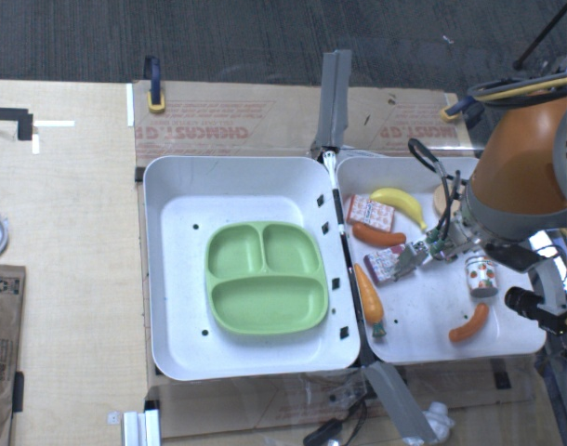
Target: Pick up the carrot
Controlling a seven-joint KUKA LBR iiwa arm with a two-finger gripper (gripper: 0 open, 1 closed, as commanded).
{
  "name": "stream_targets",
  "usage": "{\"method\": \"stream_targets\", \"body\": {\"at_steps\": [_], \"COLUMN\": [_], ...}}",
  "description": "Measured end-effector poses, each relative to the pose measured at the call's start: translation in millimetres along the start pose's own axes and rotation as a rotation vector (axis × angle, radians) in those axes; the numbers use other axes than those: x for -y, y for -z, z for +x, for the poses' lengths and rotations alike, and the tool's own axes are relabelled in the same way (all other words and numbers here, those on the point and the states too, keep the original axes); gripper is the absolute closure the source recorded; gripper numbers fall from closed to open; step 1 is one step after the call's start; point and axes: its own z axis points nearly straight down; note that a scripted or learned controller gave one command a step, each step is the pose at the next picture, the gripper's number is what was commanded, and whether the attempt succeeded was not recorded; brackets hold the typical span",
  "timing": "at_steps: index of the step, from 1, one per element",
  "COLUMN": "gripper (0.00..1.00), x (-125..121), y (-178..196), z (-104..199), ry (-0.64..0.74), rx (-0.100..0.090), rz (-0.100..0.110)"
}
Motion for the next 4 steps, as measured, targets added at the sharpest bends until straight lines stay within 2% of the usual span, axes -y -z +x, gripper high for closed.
{"method": "stream_targets", "body": {"at_steps": [1,2,3,4], "gripper": [0.00,0.00,0.00,0.00], "x": [37,19,37,37], "y": [-100,0,-77,-77], "z": [-22,26,-23,-23], "ry": [0.010,0.274,0.427,0.427], "rx": [-0.002,0.000,-0.002,-0.002], "rz": [0.002,-0.001,0.001,0.001]}}
